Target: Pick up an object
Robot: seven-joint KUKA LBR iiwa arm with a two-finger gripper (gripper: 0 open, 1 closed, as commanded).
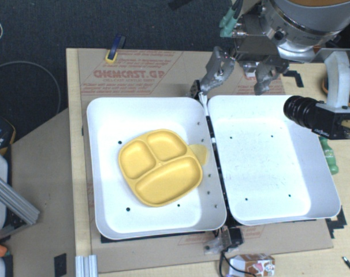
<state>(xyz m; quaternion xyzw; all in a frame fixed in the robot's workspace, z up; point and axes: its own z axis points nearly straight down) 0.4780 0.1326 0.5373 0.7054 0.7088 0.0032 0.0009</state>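
The yellow divided tray point(160, 167) lies flat in the left bin point(100, 154), slightly below frame centre, its three compartments facing up. The right bin point(313, 195) adjoins the left bin along the centre seam. The gripper point(239, 75) hangs at the upper centre-right of the frame, above the far rims of both bins, well apart from the tray. Its fingers point(217, 74) stand spread, with nothing between them.

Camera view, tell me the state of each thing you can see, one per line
Yellow plate: lying flat, right way up, in the left bin.
Right bin: sits beside the left bin.
Gripper: open, raised over the far edge of the bins, holding nothing.
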